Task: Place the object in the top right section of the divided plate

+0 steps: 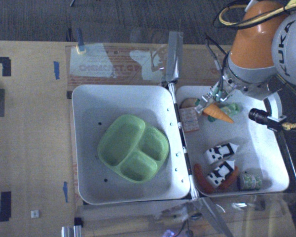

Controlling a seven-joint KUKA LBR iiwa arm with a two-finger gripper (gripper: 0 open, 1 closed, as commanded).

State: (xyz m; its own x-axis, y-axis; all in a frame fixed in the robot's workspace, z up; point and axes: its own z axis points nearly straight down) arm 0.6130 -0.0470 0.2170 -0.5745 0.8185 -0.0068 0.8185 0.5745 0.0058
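Two white bins [84,132] sit on the wooden bench. One green divided plate [133,147] lies in the left bin. Right of it, two cow-patterned cartons [221,153], a half-hidden sausage [202,179], one carrot [218,112] beside the gripper [210,101]; whether its fingers grip, I cannot tell.

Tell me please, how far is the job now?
Early stage. Done: nothing; the green divided plate in the left bin has no object in any section. In hand: the gripper is low in the right bin beside the orange carrot. Left: grasp, carry over, place in the top right section.
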